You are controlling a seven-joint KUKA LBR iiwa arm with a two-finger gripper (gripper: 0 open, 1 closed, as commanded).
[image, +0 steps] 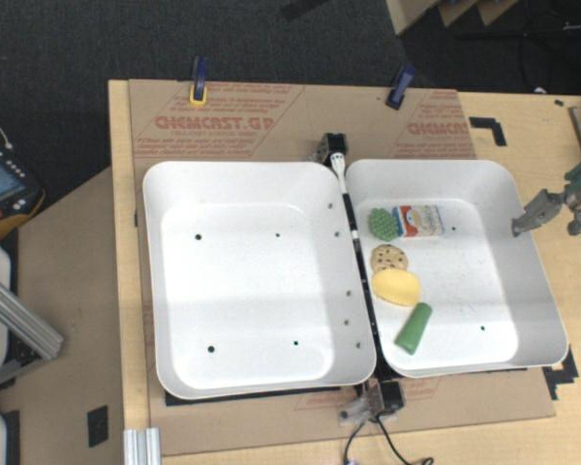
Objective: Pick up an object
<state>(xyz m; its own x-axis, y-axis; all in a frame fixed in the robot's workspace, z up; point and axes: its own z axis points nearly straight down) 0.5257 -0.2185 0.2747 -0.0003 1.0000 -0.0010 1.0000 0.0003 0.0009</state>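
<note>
The right bin [504,289] holds several small objects near its left wall. A green round piece [382,224] lies against a small white carton with a red and blue label [423,221]. Below them are a brown cookie [388,258], a yellow lemon-shaped piece [396,287] and a green cylinder [413,326]. My gripper [535,213] reaches in from the right, over the right bin's right rim, well away from all the objects. Nothing shows in its grasp.
The left bin [174,260] lies beside the right one, both on a cardboard sheet [271,114] held by two clips [198,80] at the back. A black bracket [332,147] sits between the bins at the far end. Cables show at the front [373,410].
</note>
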